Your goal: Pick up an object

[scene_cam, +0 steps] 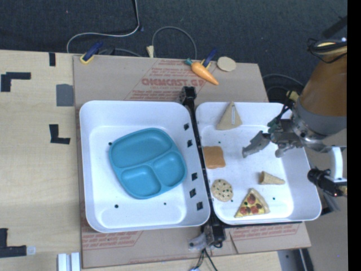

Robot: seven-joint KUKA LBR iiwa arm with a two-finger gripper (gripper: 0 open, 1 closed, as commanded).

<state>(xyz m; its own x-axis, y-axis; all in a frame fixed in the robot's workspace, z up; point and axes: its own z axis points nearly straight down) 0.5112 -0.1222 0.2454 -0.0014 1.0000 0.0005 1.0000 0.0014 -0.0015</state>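
My gripper [266, 148] hangs over the middle of the right bin [299, 168]; its two dark fingers are spread apart, open, with only white bin floor between them. A tan toast square [214, 157] lies to its left by the divider. Just below the gripper sits a small pale wedge [271, 178]. A pizza slice [252, 203] and a chocolate-chip cookie [222, 189] lie near the bin's front edge. At the back of the bin a beige triangular wedge [230, 116] stands.
The left bin [90, 151] holds a blue divided plate [148, 161]. Behind the bins, a toy carrot [203, 72] and a round tan disc [227, 64] lie on the cardboard. The arm's orange band [330, 83] rises at the right.
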